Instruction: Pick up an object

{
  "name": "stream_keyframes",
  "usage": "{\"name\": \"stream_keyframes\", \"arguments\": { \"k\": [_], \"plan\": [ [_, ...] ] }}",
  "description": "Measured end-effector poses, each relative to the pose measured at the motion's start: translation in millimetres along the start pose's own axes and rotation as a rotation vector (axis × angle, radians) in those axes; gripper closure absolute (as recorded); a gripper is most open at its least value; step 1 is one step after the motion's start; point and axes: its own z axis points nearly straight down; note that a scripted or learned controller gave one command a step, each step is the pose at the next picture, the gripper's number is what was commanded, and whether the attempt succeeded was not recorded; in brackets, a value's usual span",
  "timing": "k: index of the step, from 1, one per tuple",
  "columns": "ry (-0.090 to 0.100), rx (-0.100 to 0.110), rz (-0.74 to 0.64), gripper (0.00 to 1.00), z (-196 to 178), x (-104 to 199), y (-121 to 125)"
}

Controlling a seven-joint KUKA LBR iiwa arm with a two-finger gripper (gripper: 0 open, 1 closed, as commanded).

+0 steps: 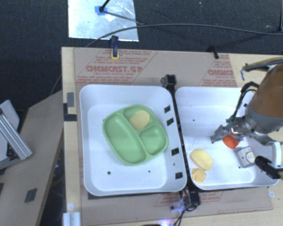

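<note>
My gripper (221,134) hangs low over the middle of the right bin (203,102), its grey arm with the orange band coming in from the right. A small orange-red object (230,142) lies right at the gripper's lower right side, partly covered by it. In the same bin, a yellow oval object (202,158) rests to the lower left of the gripper, with a smaller yellow piece (198,175) by the front wall. A small white-and-brown container (245,156) sits just right of the orange-red object.
The left bin (99,173) holds a green divided plate (127,145) with a yellow item (140,119) in its top compartment. A black-clipped divider (175,126) separates the bins. A metal frame (9,135) stands off the bench at left.
</note>
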Motion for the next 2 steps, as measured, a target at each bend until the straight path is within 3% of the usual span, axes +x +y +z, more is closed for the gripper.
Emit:
{"name": "stream_keyframes", "arguments": {
  "k": [1,2],
  "plan": [
    [0.000,0.001,0.001,0.00,49.6,0.3,1.0],
    [-0.001,0.000,0.002,1.00,39.8,0.0,1.0]
  ]
}}
